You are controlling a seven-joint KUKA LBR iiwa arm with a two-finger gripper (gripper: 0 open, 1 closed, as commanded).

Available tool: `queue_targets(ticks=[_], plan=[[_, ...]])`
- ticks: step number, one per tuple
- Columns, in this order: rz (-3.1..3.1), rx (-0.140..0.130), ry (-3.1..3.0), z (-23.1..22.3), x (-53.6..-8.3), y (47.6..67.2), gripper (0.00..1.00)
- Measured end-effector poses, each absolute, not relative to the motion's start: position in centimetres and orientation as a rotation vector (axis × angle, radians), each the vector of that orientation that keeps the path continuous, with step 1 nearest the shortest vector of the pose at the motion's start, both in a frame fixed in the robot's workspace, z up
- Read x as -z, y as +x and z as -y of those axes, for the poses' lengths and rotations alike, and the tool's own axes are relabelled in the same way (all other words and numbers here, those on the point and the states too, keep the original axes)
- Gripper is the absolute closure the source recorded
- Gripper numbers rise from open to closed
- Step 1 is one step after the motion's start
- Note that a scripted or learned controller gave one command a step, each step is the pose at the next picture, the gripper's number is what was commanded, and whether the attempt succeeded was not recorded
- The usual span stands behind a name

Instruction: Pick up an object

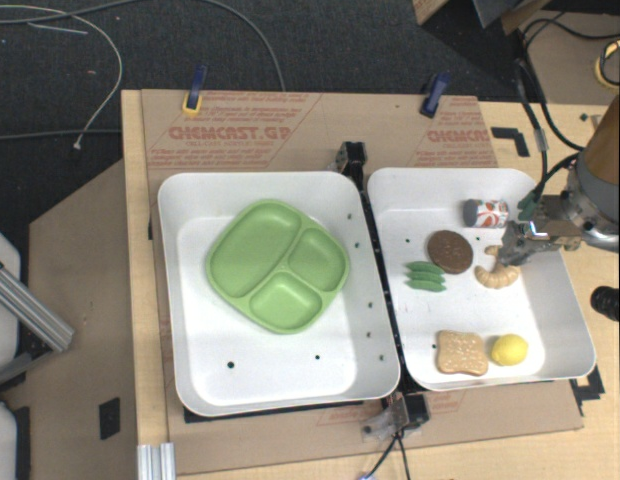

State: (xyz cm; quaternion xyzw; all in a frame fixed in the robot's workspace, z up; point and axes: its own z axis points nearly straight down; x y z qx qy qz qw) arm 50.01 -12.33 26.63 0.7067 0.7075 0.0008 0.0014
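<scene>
Cracker [461, 352] and lemon [509, 349] sit nearest us; gripper [512, 253] hangs right above the shrimp [497, 277], can't tell its state.

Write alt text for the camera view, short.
The arm's end effector hangs over the right bin, just above a pale croissant-shaped toy, near a brown cookie, green beans, cracker, lemon and small can. The left bin holds a green divided plate.
</scene>
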Motion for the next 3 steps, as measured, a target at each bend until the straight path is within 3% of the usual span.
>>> queue_targets(ticks=[3], plan=[[-2.228, -0.003, 2.215, -4.4, -24.5, 50.6, 1.00]])
